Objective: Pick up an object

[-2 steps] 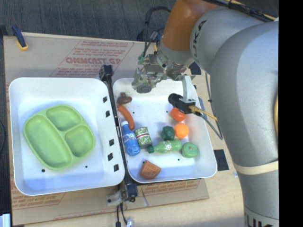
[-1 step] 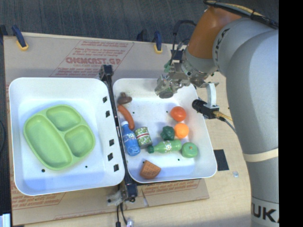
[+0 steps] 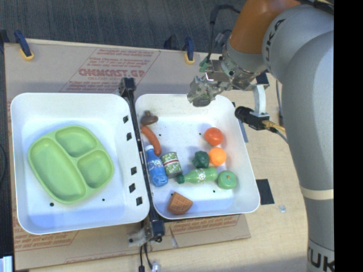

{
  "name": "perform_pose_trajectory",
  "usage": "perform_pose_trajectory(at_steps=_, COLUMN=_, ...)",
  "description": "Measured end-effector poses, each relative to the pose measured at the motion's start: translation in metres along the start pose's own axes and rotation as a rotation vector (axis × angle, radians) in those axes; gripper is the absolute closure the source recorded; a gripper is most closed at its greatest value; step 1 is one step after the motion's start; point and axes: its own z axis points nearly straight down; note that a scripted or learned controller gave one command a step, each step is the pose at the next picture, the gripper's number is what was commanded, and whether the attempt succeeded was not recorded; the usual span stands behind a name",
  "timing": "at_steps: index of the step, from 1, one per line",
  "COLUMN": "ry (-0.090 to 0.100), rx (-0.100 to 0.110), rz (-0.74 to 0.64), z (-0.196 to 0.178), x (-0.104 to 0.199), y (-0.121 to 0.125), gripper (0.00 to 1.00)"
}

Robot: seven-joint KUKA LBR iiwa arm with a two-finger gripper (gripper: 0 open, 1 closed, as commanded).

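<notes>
gripper (image 3: 201,95): hanging over the far edge of the right bin (image 3: 245,169), near its far right corner. Honestly can't tell how the fingers stand, it's a blurry metal lump from up here, and I see nothing between them.

nearest stuff: everything worth grabbing lies toward the near side of that bin from the gripper. The brown bit (image 3: 150,118) by the far left corner and the red-orange ball (image 3: 214,136) by the right wall look closest, so my guess is the next move is down and toward the near edge.

sausage (image 3: 151,140): long and orange-brown, its long axis running along the divider wall, so a grip across it would be easier, I reckon.

bottle (image 3: 155,167): blue, glossy plastic, lying flat just below the sausage, same direction along the left wall.

can (image 3: 171,163): small, lying right beside the bottle.

middle cluster: dark green lumpy thing (image 3: 200,159), orange ball (image 3: 217,156), green bottle (image 3: 199,177) lying crosswise, green round fruit (image 3: 227,179). Packed tight and touching, looks fiddly.

cone (image 3: 179,203): brown, ridged, alone near the near edge.

left bin (image 3: 22,112): smooth white, carries a pale green divided plate (image 3: 71,163), well apart from the gripper.
</notes>
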Motion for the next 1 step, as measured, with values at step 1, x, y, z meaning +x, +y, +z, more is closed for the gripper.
perform_pose_trajectory(at_steps=1, ry=0.0, rx=0.004, rz=-0.002, z=0.0255, x=0.0734, y=-0.0003, gripper=1.0)
